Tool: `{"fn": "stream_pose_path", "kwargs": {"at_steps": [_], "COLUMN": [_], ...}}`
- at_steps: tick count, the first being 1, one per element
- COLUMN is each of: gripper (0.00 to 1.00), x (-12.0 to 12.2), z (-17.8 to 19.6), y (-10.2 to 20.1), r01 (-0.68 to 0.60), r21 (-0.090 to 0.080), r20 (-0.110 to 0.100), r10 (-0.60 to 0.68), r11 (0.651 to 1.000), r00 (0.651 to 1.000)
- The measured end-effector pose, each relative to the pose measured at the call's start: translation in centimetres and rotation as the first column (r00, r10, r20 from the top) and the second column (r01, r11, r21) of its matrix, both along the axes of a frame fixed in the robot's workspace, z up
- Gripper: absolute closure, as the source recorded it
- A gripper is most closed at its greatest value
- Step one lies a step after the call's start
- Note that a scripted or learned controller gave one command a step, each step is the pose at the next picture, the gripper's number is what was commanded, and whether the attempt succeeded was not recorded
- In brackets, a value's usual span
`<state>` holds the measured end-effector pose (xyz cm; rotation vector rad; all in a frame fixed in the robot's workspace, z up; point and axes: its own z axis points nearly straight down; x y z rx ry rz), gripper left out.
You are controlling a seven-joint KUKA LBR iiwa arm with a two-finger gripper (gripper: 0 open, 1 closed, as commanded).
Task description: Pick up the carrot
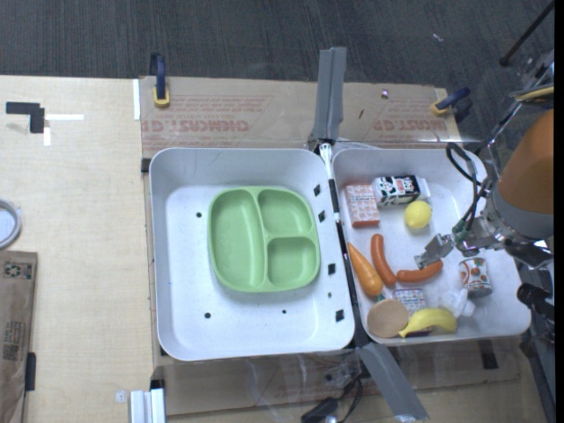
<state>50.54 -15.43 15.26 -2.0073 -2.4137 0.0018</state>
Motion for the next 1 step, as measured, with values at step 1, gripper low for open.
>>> {"fn": "stream_pose_path", "kwargs": {"at_steps": [1], "gripper": [0.0], "x": [5.53], "z": [-6.13], "y": [-1.05], "r01": [-0.002], "r21": [-0.001], "r20": [0.002], "r10": [0.002], "r11": [1.0], "r00": [1.0]}}
